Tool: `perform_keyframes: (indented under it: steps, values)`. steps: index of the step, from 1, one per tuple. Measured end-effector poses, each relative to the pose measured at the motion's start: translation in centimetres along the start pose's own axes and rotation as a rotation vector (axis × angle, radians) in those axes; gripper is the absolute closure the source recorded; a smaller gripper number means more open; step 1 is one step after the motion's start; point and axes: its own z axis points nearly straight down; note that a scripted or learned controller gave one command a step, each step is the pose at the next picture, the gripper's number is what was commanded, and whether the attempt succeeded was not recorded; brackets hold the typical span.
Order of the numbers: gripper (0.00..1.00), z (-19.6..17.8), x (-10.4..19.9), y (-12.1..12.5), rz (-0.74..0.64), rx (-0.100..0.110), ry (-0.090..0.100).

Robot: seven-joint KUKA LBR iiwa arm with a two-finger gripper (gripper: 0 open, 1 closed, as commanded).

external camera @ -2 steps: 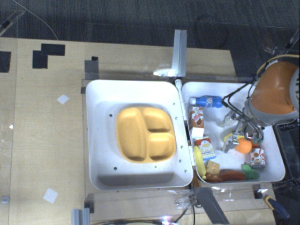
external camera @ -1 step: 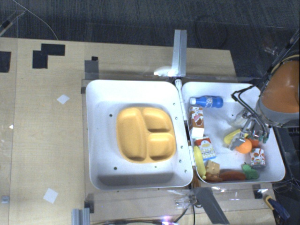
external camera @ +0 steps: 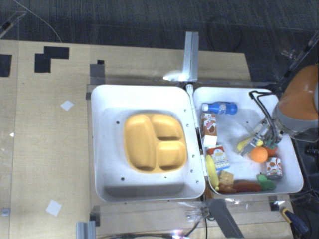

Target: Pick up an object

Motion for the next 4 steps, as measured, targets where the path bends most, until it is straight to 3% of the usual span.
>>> perform_keyframes:
  steps: [1,2,3,4]
  values:
    - [0.0,0.0,-2.1,-0.5,-0.07,0.0,0.0]
    - [0.0,-0.1,3.4,0.4,-0.054,-0.001,0.001]
    - [0.0,0.0,-1.2,-0.5,-0.04,-0.001,-0.002]
    - [1.0,-1.4,-1.5,-0.2,-0.045,-0.005,-0.012]
